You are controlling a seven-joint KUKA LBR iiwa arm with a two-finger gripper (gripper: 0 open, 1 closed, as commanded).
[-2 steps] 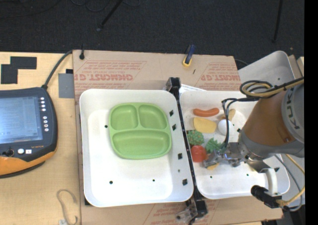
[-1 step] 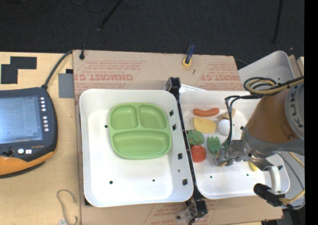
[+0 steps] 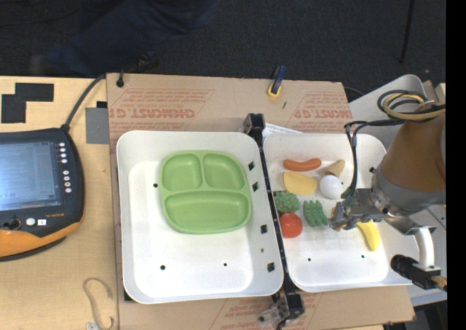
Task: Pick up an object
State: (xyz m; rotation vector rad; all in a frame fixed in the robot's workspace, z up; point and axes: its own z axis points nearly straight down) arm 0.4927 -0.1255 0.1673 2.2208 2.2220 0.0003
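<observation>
Banana (image 3: 369, 235) lies in the right bin (image 3: 342, 277), lower right of the frame, just beside my gripper (image 3: 348, 217); I cannot tell how it is set. Green cluster (image 3: 314, 213), white egg (image 3: 330, 186) and tomato (image 3: 290, 225) crowd close, so I could nudge them or close on nothing.

Toy foods in the right bin (image 3: 328, 277): sausage (image 3: 301, 165), white egg (image 3: 330, 186), tomato (image 3: 290, 225), banana (image 3: 369, 235).
</observation>
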